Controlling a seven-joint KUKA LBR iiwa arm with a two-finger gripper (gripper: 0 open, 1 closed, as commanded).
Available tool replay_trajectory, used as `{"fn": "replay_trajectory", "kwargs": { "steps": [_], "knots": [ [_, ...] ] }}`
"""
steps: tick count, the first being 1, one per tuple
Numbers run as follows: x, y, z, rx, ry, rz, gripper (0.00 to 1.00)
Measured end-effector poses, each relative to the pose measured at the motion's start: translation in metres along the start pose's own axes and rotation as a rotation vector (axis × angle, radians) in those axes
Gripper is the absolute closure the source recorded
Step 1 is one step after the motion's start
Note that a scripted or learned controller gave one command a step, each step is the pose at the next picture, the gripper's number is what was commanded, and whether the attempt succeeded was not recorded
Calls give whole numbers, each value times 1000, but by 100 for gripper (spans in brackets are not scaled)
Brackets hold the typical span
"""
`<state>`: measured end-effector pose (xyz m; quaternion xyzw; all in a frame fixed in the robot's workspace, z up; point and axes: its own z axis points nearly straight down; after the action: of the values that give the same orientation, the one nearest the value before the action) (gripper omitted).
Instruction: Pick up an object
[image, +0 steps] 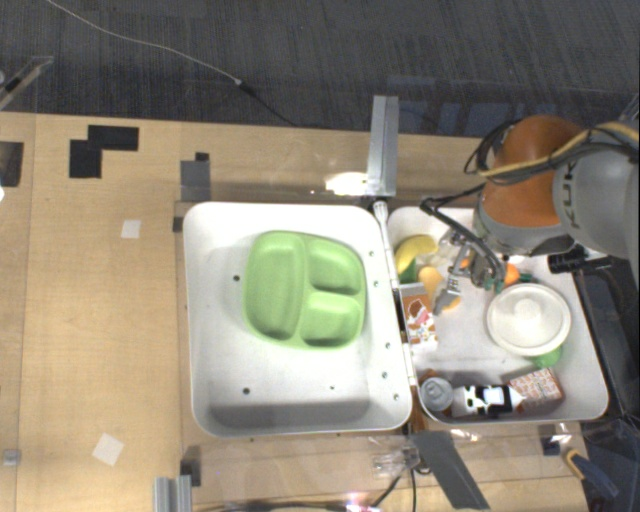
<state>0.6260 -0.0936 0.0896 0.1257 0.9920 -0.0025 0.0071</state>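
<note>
Gripper (457, 278) position: low over the upper-left part of the right bin (590, 385), at roughly 10 o'clock from the bin's centre. The grey arm (600, 200) with its orange band (530, 170) enters from 2 o'clock. Whether the claw is wide, narrow or holding anything cannot be told — the wrist and cables hide the tips.

Candidate objects, by direction from the gripper:
- yellow piece (415, 250), at 10 o'clock, against the bin's left wall;
- small orange piece (430, 280), at 9 o'clock, just beside the tips;
- white bowl (527, 318) on a green base, at 4 o'clock;
- printed carton (421, 326), at 7 o'clock, near the left wall;
- dark bottle (470, 398) and red packet (536, 386), at 6 o'clock, along the bottom wall.

The left bin (210, 390) bears a green divided tray (303, 288).

Judged step: descent onto the orange or yellow piece. To do it well, centre the tips over one piece only, keep clear of the bin's wall and the bowl's rim, and lower until the tips straddle the piece's widest part before closing. Lift straight up — a slanted pull is likely to drag neighbours.
</note>
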Motion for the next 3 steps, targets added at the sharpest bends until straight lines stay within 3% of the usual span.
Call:
{"fn": "replay_trajectory", "kwargs": {
  "steps": [1, 2, 3],
  "knots": [
    [-1, -5, 0, 13, -4, 280, 0],
    [26, -17, -2, 8, -12, 688, 0],
    [29, -18, -1, 8, -5, 977, 0]
  ]
}}
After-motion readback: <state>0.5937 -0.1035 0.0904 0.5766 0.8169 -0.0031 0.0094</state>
